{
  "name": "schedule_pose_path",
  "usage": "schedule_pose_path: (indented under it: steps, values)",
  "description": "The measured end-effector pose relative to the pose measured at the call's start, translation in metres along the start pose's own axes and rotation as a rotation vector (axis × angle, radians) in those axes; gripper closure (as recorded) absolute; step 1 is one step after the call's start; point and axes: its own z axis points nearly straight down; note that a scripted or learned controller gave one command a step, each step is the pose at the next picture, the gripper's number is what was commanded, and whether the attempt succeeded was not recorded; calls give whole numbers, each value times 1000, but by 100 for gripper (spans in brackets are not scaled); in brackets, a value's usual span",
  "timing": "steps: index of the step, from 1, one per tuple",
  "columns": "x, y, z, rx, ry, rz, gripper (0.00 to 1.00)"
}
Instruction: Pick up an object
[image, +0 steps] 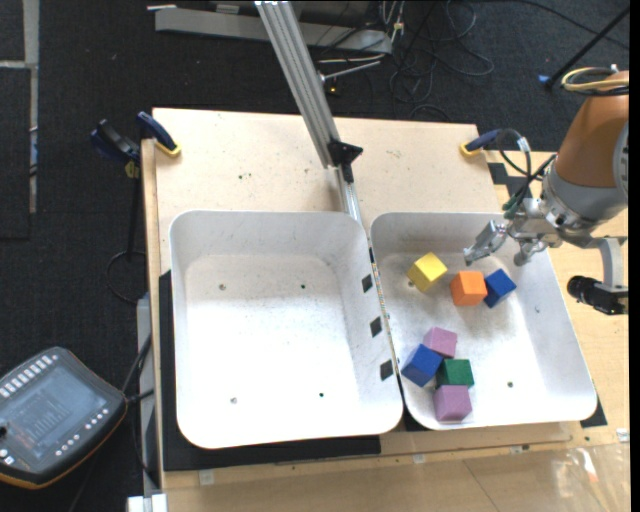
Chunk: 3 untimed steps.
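Grey handheld control pendant with screen on black floor, lower left of the tan wooden bench. Blue-yellow clamps at the bench's back-left corner. Slanting aluminium pole over its rear edge.

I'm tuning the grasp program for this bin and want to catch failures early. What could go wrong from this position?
1. The orange block touches a blue block and sits near the yellow block; the gripper descending here may nudge a neighbour or catch two.
2. The lower cluster, with the green block packed among purple and blue ones, leaves little room for a clean grasp.
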Motion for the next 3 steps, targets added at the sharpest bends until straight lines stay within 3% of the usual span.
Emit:
schedule_pose_path:
  steps: [1,2,3]
  values:
    - [-4,2,44,-2,-1,2,0]
    - [-5,4,61,-10,-4,3,0]
    - [-4,4,54,-9,-4,2,100]
